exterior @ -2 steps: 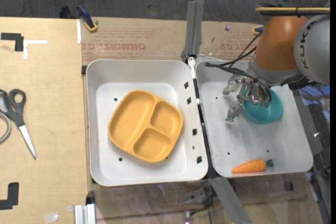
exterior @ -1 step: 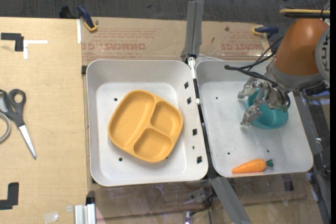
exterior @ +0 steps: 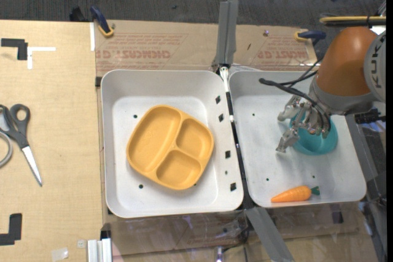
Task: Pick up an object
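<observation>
Task stage: you're early to mid-pick, as I judge it; nothing is lifted yet.
Pincer (exterior: 293,132): sits low in the right bin (exterior: 258,184), against the left side of the teal object (exterior: 319,141). You can see metal fingers (exterior: 284,144) pointing down and left, but I cannot tell if they are spread or closed, and nothing shows between them.
Teal object: rounded, cup- or bowl-like, resting on the right bin's floor near the far right wall, partly hidden under the wrist. Likely target, since the pincer is touching or just beside it.
Carrot (exterior: 293,194): toy carrot lying flat near the front rim of the right bin, well apart from the pincer, untouched.
Yellow plate (exterior: 170,147): divided plate with three compartments, lying flat in the left bin (exterior: 116,193), untouched.
Worktop (exterior: 49,205): scissors (exterior: 23,141) lie on the left, outside both bins.
Done: approach to the teal object looks made.
Left: a confirmed grip, then the lift clear of the bin floor.
Watch: you may get a slip, the teal shape looks smooth and round.
</observation>
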You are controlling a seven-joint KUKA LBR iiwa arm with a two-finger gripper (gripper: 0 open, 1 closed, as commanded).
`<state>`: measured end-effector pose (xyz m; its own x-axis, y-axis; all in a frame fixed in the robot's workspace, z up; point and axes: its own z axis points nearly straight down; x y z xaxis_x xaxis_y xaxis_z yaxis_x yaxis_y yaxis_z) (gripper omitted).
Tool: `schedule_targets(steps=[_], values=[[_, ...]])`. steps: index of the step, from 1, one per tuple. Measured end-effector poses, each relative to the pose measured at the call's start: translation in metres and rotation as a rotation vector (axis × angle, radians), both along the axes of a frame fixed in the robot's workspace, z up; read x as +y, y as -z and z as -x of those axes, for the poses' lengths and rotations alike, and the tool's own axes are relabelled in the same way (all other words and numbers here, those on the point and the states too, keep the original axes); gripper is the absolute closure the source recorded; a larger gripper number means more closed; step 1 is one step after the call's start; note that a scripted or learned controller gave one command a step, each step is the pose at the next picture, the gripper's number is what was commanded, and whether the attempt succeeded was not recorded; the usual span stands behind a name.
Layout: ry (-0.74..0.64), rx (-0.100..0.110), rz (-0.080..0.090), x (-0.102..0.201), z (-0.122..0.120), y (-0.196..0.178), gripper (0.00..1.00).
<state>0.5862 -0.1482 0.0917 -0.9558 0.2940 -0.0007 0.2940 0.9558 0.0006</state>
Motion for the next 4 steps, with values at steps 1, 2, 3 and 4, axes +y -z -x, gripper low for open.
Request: schedule_targets(steps=[1,2,3,4], values=[[-0.003,-0.003,0.001,0.0,-0.001,-0.009,1.0],[-0.003,-0.003,0.001,0.001,-0.001,-0.009,0.0],[0.046,-0.003,0.0,-0.002,0.028,-0.001,0.0],[0.043,-0.006,0.002,-0.002,0.026,-0.01,1.0]])
